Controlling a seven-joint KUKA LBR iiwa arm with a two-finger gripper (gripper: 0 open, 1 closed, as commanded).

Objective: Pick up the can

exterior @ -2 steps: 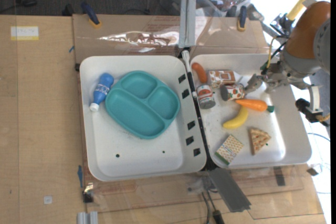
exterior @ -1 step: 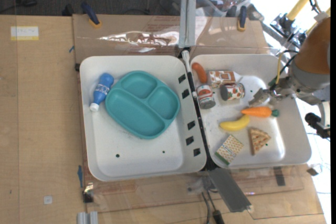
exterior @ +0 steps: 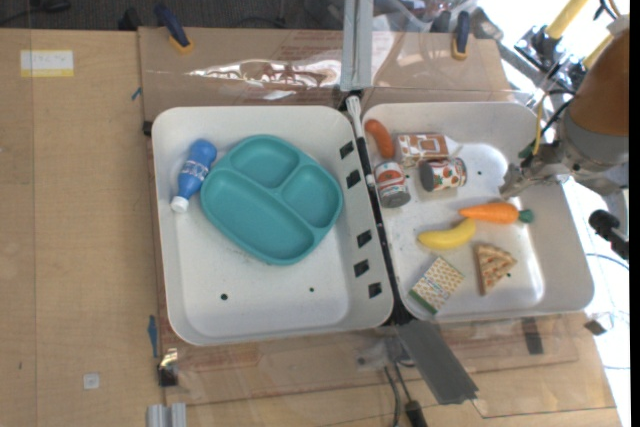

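Gripper (exterior: 517, 177) at the end of the grey arm hangs over the right side of the right white bin (exterior: 560, 300), and I cannot tell whether it is spread or pressed together; nothing shows in its grasp

From the left: a blue plastic bottle with a white cap (exterior: 194, 171) lies beside a teal divided plate (exterior: 272, 198) in the left white bin (exterior: 250, 315). Across the divider, in the right bin's far left part, a small tin can with a red and white label (exterior: 391, 185) stands just beside the left wall, with a red-orange sausage-shaped toy (exterior: 378, 137) farther back. A brown and white carton (exterior: 422, 147) sits just right of that, and nearer than it lies a second can on its side, dark end showing (exterior: 443, 175). Nearer still lie a yellow banana (exterior: 447, 235), an orange carrot (exterior: 492, 212), a patterned flat packet (exterior: 437, 283) and a tan wedge of toast (exterior: 493, 265)

To do this step well, I judge the gripper should travel left, well above the carrot, and settle on one can. The lying can is closer but likely to roll, so closing across its round body suits it. The upright one is crowded by the wall

No brand or writing can be read; the labels are too small
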